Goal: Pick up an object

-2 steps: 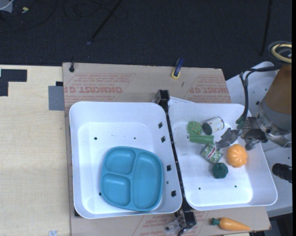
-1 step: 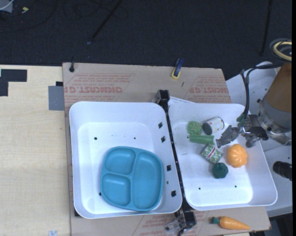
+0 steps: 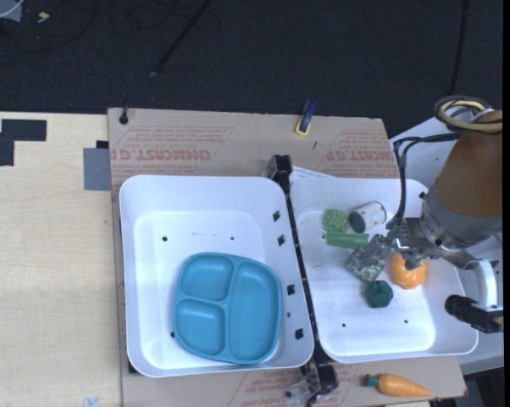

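I've got the gripper down among the toys in the right bin, beside the orange toy, but I can't tell its grip, so nothing looks lifted yet.

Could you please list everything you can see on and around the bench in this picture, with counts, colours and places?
White bins: 2, white, side by side on the cardboard sheet.
Divided plate: 1, light blue, three compartments, in the left bin.
Green block: 1, green, upper part of the right bin.
Cylinder: 1, white with a dark end, right bin, beside the green block.
Green bar: 1, green, lying below the block.
Dark green lump: 1, dark green, right bin centre.
Orange toy: 1, orange, right bin, by the gripper.
Toy carrot: 1, orange with green top, outside the bins at the front.
Clamp: 1, blue and yellow, back edge of the cardboard.
Gripper: 1, grey, low over the right bin's items.
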### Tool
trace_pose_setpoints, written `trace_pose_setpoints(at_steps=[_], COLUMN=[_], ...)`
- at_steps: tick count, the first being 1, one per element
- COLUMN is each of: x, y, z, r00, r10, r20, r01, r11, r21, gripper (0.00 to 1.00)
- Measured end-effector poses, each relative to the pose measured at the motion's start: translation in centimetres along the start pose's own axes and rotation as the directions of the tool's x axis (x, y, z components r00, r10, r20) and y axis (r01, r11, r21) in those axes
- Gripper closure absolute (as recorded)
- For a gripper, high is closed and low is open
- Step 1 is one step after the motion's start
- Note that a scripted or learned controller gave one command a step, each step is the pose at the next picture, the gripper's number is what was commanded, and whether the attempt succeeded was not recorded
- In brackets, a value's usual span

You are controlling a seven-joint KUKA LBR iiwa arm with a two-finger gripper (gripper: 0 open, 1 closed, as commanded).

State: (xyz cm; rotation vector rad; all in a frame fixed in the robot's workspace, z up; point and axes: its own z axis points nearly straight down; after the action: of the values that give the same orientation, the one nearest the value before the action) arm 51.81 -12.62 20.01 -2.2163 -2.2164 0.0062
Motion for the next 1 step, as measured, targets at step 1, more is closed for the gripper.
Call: trace_pose_setpoints(at_steps=[1], x=[-0.16], y=[-0.54], z=[4.5], r00=[1.0], r10=[0.001], r20=[0.0], r01=[-0.001], r11=[1.0], r21=[0.0], gripper=[0.0])
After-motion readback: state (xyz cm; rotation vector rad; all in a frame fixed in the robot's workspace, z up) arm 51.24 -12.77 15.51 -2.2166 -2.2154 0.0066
